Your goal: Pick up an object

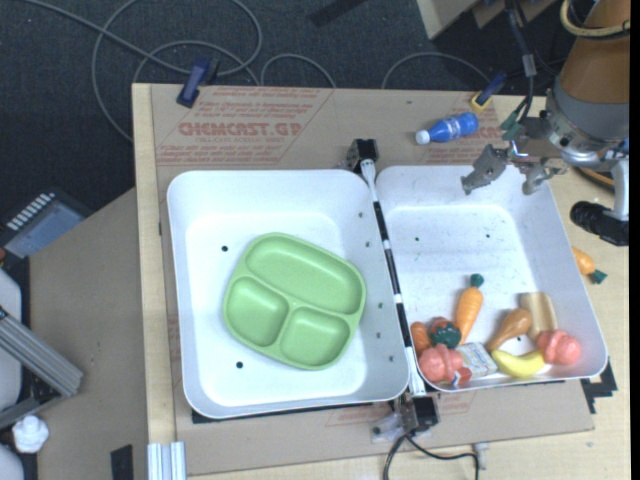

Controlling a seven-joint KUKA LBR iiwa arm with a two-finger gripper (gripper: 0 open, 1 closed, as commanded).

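Above the far edge of the right bin (560,258) the gripper (510,171) is held with its fingers spread and nothing between them — clear of the contents, likely for an unobstructed descent. Toy food is heaped in that bin's near corner — a carrot (468,310), a banana (518,363) — well apart from the gripper, while a green divided plate (293,299) is seen in the left bin (200,208).
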